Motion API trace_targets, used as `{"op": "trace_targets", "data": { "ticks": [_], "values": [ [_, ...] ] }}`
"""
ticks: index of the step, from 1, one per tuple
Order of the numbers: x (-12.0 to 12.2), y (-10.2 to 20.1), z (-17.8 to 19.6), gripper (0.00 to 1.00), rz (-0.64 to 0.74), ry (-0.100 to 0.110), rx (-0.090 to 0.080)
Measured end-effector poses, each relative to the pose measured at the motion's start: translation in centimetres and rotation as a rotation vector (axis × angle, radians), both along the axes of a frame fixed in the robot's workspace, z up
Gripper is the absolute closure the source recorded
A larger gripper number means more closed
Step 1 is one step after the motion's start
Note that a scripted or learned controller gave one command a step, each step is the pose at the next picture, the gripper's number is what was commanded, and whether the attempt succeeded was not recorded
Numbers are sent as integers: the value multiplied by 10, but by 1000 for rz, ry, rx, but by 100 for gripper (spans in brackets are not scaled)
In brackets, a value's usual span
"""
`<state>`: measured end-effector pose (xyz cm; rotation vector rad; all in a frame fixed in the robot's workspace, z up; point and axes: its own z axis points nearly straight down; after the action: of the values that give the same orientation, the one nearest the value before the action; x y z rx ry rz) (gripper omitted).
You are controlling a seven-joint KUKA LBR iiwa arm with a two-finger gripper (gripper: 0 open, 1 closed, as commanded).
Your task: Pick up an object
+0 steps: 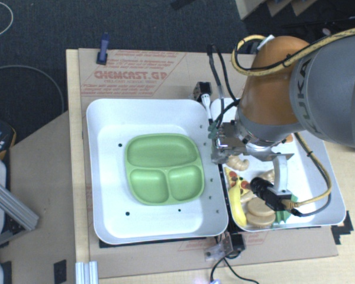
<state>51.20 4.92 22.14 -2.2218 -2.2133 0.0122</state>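
Toy food pieces (244, 188) lie bunched at the near left end of the white bin (334, 200) on the view's right side. Among them are a yellow banana (236, 209) along the bin's left wall, a round tan disc (261, 215) just beside it, and a pale knobbly piece (241, 162) farther back.

The grey arm (325, 93) reaches in from the right, and its orange band (272, 81) bulks over the back half of this bin. The pincer (234, 149) hangs low beneath the wrist, over the left wall of the bin and close above the pale piece. The wrist covers it, so I cannot tell whether it is open or closed, or whether it touches any piece.

The other white bin (103, 158) sits to the left, touching the first along one side. A green divided plate (164, 168) with three compartments lies flat in its middle.

Both bins rest on a brown sheet with red print (130, 70) on the worktop (47, 158). A small blue object (102, 49) stands at the sheet's far left corner.
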Motion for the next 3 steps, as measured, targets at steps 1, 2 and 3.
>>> {"op": "trace_targets", "data": {
  "ticks": [1,2,3],
  "values": [
    [-2,-5,213,100,5,-31,4],
    [-35,-24,159,100,1,-2,1],
    [-33,15,102,100,8,-2,2]
  ]
}}
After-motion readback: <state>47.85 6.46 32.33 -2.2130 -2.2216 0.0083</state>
